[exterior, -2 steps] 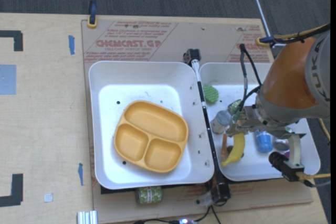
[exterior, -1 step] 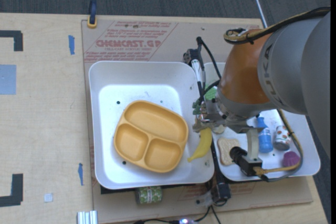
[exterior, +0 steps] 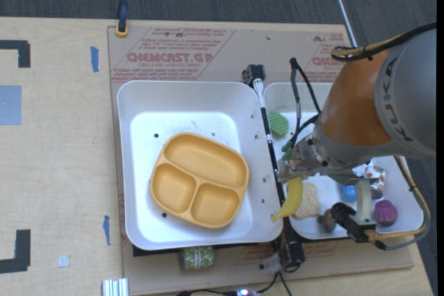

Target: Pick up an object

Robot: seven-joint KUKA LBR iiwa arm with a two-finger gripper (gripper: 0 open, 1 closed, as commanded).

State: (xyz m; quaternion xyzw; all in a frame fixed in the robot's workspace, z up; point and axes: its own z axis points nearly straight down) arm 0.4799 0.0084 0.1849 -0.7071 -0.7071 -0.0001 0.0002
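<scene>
Bins (exterior: 128,149) – two (white) – one yellow tray (exterior: 200,180), one banana (exterior: 291,199).

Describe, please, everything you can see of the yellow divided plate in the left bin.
The yellow divided plate looks like matte plastic, a rounded rectangle with a raised rim. Ridges split it into three compartments: one long one along its upper side and two smaller ones below. All three hold nothing. It lies flat, right side up, turned at a slant, on the floor of the left bin, toward the near side. Nothing else touches it; the arm is over the other bin.
</scene>
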